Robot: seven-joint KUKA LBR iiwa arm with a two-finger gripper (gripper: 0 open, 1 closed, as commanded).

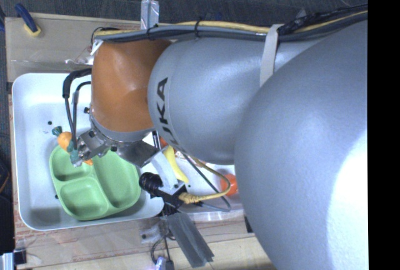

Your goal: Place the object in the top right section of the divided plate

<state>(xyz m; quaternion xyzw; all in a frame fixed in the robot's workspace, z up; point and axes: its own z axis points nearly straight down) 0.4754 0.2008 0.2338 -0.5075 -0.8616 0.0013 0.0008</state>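
A green divided plate (94, 190) lies in the left white bin (31, 106), toward its near side. My gripper (79, 155) hangs low over the plate's far left rim. A small orange object with a green tip (62, 137) sits just beyond that rim, touching or very close to the gripper. A sliver of orange (89, 162) also peeks out beneath the gripper at the plate's edge. The arm's orange band (122, 87) and grey body hide the plate's far right part.
The arm covers most of the right bin, where an orange item (231, 184) and a yellow item (175, 165) peek out beneath it. A black cable (70, 100) loops down beside the wrist. A blue-and-yellow clamp (27, 19) sits on the bench's far left corner.
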